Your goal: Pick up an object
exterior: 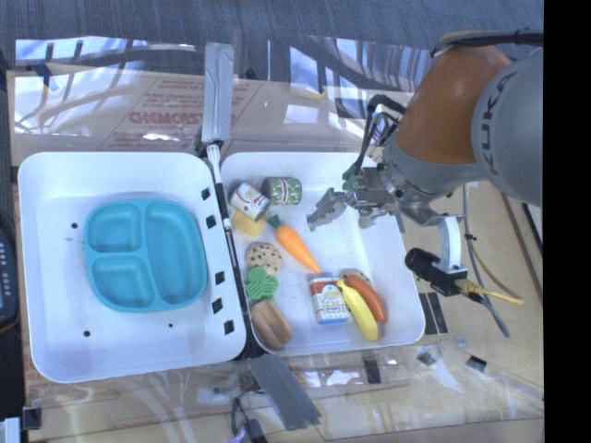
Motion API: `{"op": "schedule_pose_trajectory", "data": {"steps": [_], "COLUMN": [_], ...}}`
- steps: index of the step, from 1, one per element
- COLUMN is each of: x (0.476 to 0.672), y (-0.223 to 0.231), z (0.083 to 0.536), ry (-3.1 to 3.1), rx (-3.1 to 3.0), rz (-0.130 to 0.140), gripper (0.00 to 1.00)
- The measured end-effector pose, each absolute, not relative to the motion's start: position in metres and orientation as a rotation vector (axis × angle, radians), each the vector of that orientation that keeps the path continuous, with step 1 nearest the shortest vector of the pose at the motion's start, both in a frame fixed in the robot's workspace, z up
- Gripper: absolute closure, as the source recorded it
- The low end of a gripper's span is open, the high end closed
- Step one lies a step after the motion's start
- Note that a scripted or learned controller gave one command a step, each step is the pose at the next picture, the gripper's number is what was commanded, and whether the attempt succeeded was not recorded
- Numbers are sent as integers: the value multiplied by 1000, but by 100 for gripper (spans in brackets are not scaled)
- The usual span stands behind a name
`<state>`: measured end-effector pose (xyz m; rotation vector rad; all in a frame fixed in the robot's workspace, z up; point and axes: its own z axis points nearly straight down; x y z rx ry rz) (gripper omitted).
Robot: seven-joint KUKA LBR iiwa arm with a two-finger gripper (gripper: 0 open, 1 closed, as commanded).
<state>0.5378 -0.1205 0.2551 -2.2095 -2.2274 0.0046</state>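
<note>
Nearest the camera, along the bottom edge of the right bin (392, 335), lie a brown bread roll (270, 322), a small red-and-white carton (327, 300), a yellow banana (360, 310) and an orange-red sausage (367, 293) touching the banana's far side. Just beyond the roll sit a green leafy piece (261, 285) and a speckled cookie (263, 257).

In the middle of the bin lies the carrot (298, 248), its long axis running on a diagonal from upper left, where its green tip points, to lower right. Farther still, near the bin's top wall, a green can (283, 190) lies on its side beside a small white jar (247, 197) and a yellow wedge (246, 223).

The jaws (332, 207) hang over the bin's upper middle, reaching in from the right on the grey arm with its orange band (448, 95). Their grey fingers (324, 211) appear spread apart with nothing between them. The carrot lies just down and to the left of the jaws, near but not touching; it looks like the closest candidate, with the can a little farther to the upper left. To close across the carrot's narrow width, the jaws would likely need to turn so they straddle that diagonal.

The left bin (37, 247) holds a blue divided plate (146, 253), well apart from the jaws.
</note>
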Motion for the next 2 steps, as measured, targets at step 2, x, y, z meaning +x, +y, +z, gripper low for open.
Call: {"op": "schedule_pose_trajectory", "data": {"steps": [2], "x": [557], "y": [-138], "z": [95], "ry": [-2313], "rx": [-2127], "rz": [-2], "gripper": [0]}}
